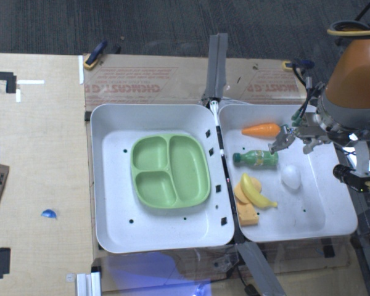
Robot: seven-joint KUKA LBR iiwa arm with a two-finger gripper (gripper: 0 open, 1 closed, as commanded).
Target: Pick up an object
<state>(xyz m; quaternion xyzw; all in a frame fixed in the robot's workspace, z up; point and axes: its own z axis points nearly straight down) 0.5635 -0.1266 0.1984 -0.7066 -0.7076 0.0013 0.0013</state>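
While the green divided plate (171, 170) lies plain in the left bin (111, 227), the right bin (333, 221) holds a green bottle (256, 158), banana (257, 193), carrot (261, 129) and white egg-like object (290, 176). The gripper (290, 137) hangs above the carrot's right end, its fingers blurred; whether spread or closed, I cannot tell.

My arm (351, 85) shows a broad orange band above a grey wrist housing. Below the housing I see a cluster of pale metal brackets and dark cables, ending in the gripper (283, 139) of slim grey metal fingers (280, 144).
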